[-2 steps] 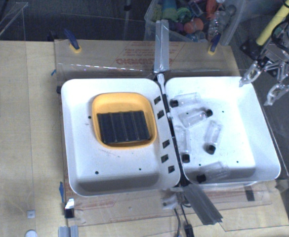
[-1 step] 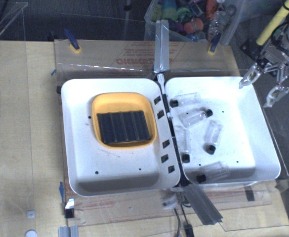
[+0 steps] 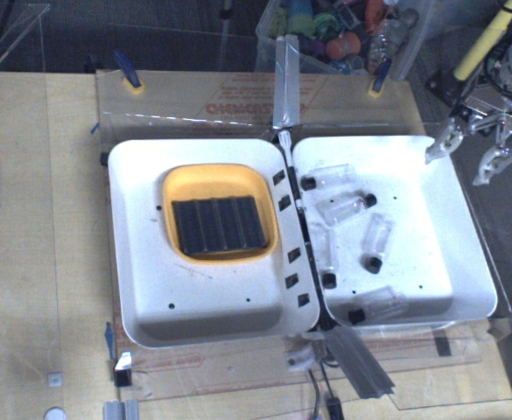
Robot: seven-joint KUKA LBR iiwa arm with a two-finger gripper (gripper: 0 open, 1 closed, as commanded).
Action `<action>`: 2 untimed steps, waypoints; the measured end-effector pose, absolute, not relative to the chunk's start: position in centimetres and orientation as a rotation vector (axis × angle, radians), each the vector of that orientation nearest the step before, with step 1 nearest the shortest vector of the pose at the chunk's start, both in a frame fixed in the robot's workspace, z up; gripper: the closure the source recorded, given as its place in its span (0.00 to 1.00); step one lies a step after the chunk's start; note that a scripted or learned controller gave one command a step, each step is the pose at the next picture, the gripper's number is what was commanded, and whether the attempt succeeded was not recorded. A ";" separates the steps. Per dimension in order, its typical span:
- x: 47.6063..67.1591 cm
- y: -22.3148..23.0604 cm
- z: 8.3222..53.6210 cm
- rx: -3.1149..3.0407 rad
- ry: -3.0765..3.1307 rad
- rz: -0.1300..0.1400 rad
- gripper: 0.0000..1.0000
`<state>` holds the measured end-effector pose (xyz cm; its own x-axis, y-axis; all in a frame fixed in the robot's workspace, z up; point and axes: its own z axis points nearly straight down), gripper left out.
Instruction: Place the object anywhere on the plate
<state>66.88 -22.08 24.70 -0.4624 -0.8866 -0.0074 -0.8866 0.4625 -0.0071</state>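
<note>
Near edge of frame: tan bench [image 3: 28, 261] with a grey metal bracket [image 3: 361, 366] sticking out at lower centre, just below the join of the two bins.

Left bin [image 3: 133, 296], white and shallow, fills the left-centre. In it sits a yellow-orange plate [image 3: 175, 182], squarish with rounded corners, and a dark ribbed rectangular insert [image 3: 219, 226] lies flat on it, covering most of the plate's floor.

Right bin [image 3: 431, 261], white, touches the left bin along a centre divider with black clips [image 3: 292, 254]. Several clear plastic bottles with black caps lie on their sides in its left half: one bottle [image 3: 375, 241] near the bin's middle, tilted, cap toward the lower edge; a second bottle [image 3: 347, 206] above it, cap pointing right; a third bottle [image 3: 321, 182] near the upper left of this bin, cap left. More clear pieces along the divider and the lower edge, hard to separate, possibly two or three more. All are in the right bin, well apart from the plate.

Gripper [image 3: 476, 151] at the upper right of the frame, above the right bin's far right corner, outside the rim. Its two silvery fingers [image 3: 444, 143] are spread apart, nothing between them.

Far: cardboard sheet [image 3: 238, 103] behind the bins, blue clamps [image 3: 130, 77], a clear tub of coloured toys [image 3: 343, 16] at top centre.
</note>
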 end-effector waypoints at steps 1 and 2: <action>66.9 -22.0 24.4 -1.843 2.533 -0.003 0.00; 66.9 -22.0 24.4 -2.060 2.360 -0.004 0.00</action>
<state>66.88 -22.02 24.42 -0.1351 -0.9908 -0.0053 -0.9908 0.1352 -0.0078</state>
